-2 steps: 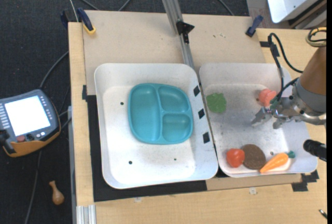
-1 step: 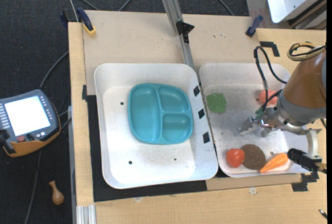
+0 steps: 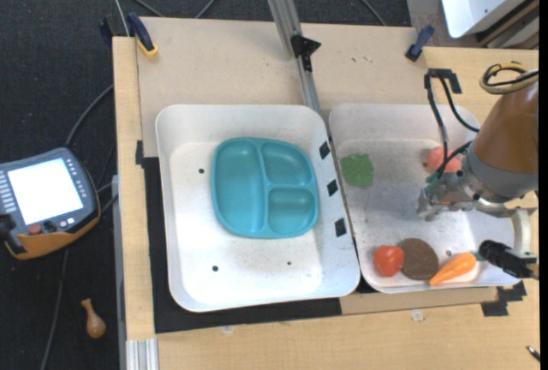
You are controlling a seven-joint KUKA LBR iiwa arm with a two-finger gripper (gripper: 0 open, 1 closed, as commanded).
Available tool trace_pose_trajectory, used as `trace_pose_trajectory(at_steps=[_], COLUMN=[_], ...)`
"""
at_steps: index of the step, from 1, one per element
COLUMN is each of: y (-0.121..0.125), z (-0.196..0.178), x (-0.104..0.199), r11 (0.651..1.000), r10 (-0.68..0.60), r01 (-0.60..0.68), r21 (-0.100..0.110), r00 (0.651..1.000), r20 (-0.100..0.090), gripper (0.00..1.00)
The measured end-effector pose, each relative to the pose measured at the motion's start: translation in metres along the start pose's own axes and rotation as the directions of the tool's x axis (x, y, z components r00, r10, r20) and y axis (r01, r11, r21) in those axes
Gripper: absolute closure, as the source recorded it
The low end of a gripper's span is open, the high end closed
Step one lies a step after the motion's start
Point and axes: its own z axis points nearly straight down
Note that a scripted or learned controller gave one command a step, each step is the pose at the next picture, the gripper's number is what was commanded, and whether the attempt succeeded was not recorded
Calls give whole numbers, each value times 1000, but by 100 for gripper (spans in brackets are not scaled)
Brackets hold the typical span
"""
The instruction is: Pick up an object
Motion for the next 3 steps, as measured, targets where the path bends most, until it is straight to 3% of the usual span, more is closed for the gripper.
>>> trace_pose_trajectory(at_steps=[2, 3], y=[8, 9], z=[-109, -110], x=[-7, -7], r11=[1000, 1000], r10=[-1, -1], r01=[2, 1], r21=[-4, -2], r00=[1000, 1000], r20=[3, 2], gripper=[100, 100])
